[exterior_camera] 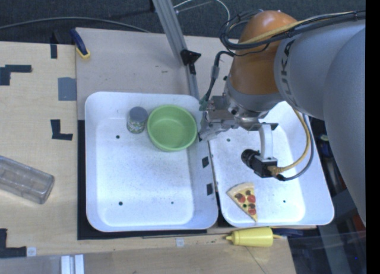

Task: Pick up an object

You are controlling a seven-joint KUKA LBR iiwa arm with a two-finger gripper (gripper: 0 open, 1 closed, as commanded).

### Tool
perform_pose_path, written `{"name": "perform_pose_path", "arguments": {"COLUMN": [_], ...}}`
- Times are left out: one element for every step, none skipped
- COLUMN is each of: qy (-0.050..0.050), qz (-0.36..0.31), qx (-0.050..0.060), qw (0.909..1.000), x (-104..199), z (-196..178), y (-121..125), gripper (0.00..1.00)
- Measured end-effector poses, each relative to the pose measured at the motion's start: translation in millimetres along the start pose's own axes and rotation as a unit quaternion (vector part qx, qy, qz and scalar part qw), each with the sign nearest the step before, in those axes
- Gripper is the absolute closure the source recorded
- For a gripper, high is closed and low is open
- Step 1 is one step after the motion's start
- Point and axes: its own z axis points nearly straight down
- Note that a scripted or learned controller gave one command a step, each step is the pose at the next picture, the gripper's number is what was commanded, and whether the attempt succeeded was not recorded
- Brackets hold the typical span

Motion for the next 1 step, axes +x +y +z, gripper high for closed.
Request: {"name": "perform_pose_path", "arguments": {"qy": [0.0], "qz": [-0.001], "qx": [0.0], "qw": [1.0], "x": [53.9], "z": [-2.8], "y": [-14.4], "gripper": [1.0]}}
